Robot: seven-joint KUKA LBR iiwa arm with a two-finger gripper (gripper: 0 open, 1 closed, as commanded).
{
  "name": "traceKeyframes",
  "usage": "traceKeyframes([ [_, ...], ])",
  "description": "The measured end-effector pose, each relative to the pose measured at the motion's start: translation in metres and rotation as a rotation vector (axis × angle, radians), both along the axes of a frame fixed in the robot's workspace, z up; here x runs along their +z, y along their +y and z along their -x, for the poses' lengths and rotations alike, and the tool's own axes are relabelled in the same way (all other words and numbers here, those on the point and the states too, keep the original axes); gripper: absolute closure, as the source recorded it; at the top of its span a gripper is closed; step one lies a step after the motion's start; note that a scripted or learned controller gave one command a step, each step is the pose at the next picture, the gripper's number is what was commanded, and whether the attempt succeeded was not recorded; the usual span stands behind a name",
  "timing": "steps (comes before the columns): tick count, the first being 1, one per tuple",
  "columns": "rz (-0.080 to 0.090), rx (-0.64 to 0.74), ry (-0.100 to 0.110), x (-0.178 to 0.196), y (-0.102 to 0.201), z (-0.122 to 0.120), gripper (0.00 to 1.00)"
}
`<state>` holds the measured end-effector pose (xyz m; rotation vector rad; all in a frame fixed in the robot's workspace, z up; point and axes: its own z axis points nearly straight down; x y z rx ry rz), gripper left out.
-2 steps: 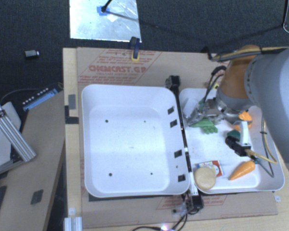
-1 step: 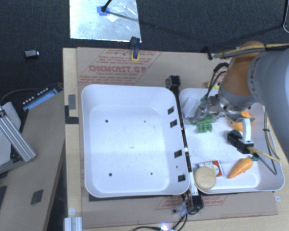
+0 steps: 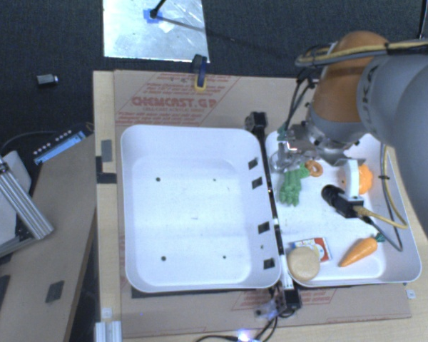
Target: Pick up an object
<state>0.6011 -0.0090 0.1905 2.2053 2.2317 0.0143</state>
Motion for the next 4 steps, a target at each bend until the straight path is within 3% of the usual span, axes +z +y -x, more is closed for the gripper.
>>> traceKeyframes([
  [1, -0.001, 0.001, -0.012, 0.146, 0.062, -0.033, 1.0],
  [2, 0.001, -0.003, 0.0, 0.186, 0.116, -0.069, 1.0],
  [3, -0.001, -0.005, -0.012, 0.357, 0.109, -0.006, 1.0],
  [4, 0.001, -0.003, 0.009, 0.345, 0.149, 0.04, 1.0],
])
